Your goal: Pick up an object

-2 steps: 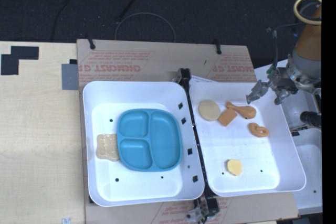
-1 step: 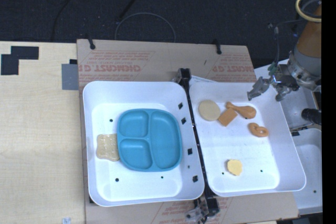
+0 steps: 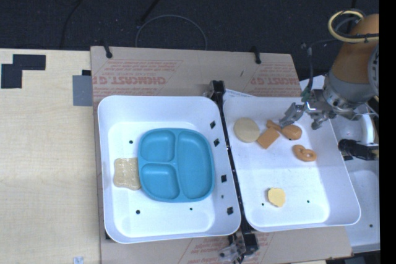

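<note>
Now we look down on the bench and find the arm (image 3: pixel 354 65) reaching in from the right, its orange band high near the edge and its grey wrist low over the upper right corner of the right bin (image 3: pixel 337 210). The gripper (image 3: pixel 303 113) hangs at that bin's upper right part, and we see its two fingers (image 3: pixel 289 114) spread apart, one pointing left toward the food pieces and the other angled right, with nothing between them. Just below the left fingertip sits a small orange-brown lump (image 3: pixel 291 132), so close that we cannot say whether they touch. Beside that lump, to the left, an orange wedge (image 3: pixel 268 138) lies tilted, and next to it rests a pale tan round disc (image 3: pixel 247 130). A little lower and to the right we spot an orange pretzel-shaped piece (image 3: pixel 304 154), apart from the rest. Further down, near the middle of the bin floor, a small yellow round piece (image 3: pixel 276 197) lies alone. Over in the left bin (image 3: pixel 117 219) a blue divided plate (image 3: pixel 175 164) lies flat with three compartments, and a beige cracker-like square (image 3: pixel 127 174) is tucked against its left edge, touching it.
</note>
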